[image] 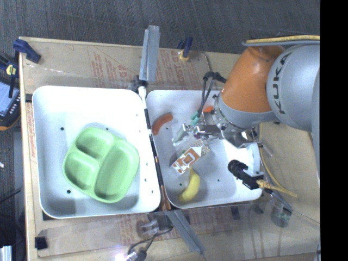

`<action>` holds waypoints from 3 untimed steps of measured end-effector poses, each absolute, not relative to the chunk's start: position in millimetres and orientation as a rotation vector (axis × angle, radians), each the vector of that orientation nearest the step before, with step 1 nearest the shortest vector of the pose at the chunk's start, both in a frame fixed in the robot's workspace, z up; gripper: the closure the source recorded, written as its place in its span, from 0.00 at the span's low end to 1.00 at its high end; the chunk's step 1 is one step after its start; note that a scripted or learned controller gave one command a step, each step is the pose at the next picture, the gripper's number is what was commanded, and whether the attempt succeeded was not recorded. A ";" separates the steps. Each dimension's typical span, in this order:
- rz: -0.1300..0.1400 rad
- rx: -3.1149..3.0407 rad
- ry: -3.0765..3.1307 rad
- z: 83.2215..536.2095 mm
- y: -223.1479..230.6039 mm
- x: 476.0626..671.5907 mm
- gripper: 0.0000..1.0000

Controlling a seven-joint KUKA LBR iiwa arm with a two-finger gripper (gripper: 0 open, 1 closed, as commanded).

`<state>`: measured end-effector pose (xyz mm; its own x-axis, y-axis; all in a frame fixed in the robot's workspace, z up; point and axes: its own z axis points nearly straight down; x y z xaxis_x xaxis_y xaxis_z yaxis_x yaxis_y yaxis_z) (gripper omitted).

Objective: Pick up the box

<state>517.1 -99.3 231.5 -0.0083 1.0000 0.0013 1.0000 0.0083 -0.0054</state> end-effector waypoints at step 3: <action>0.003 -2.188 -2.248 90.8 -201.9 603.7 0.00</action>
